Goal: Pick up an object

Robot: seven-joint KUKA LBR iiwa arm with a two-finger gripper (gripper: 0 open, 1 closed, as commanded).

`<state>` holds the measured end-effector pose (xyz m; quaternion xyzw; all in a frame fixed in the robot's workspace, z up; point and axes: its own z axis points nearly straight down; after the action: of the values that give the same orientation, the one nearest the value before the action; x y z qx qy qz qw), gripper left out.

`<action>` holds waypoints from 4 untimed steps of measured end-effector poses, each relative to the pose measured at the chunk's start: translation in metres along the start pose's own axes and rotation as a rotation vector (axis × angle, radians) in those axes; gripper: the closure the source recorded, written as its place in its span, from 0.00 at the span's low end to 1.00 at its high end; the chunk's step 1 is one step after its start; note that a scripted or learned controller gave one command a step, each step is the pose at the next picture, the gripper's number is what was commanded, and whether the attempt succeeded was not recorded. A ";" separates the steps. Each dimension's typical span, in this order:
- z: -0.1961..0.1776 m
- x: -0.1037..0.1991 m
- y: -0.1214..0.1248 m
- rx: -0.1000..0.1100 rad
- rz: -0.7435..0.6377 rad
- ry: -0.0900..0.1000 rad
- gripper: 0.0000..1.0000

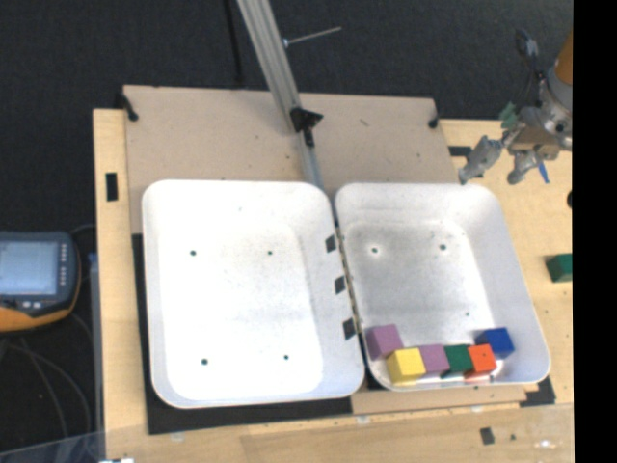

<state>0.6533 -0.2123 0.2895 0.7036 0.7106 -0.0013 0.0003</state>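
A: Camera view, quick. Where's the gripper (499, 159)?

B: Top right, over the bare bench (540, 230) just beyond the right bin's (424, 268) far right corner. Two fingers (472, 167) splayed apart, nothing betw. them. Orange band of the arm at the frame's right edge.

A: Objs to pick?

B: All in the right bin, bunched along its near edge. Purple block (385, 339) furthest left, yellow block (406, 364) just in front of it, touching. Then a 2nd purple one (434, 359), a green block (458, 357), an orange block (481, 360), and a blue block (495, 340) at the right end. Something white/red low under the orange one, too small to tell.

A: Gripper near any of them?

B: No, well apart; the whole bin depth lies betw.

A: Left bin (241, 287)?

B: White, a few dark dots on the floor. Bins touch side by side, black clips along the join.

A: Else?

B: Slanted alu. bar (275, 66) from top centre down to the bins' far edge. Small green thing (559, 267) on the bench at right. Handheld device w/ screen (34, 273) off the bench, far left.
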 end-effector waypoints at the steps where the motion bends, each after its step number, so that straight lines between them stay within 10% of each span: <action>1: -0.115 0.006 0.024 -0.013 0.006 -0.002 0.00; 2: -0.114 0.104 0.006 -0.003 0.002 0.003 0.00; 4: -0.181 0.085 0.003 -0.011 0.011 -0.001 0.00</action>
<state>0.6554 -0.1271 0.4701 0.7075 0.7067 0.0023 0.0046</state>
